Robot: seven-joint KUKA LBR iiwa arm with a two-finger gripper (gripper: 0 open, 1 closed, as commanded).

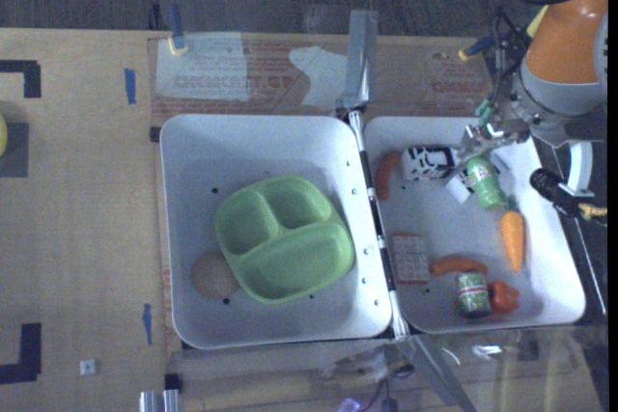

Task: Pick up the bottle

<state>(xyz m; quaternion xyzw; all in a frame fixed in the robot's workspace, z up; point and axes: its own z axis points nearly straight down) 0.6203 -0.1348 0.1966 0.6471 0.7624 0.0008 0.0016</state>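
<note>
The bottle is small and green with a white end. It lies in the right bin near the back right, slanted, its top towards the gripper. My gripper hangs from the grey and orange arm at the right. Its metal tip is right at the bottle's upper end, touching or nearly touching it. The arm's wrist hides the gripper's upper part.
A black and white cow-patterned item and a red sausage lie left of the bottle. A carrot, a green can, a brown card and red pieces lie nearer the front. The left bin holds a green divided plate and a beige ball.
</note>
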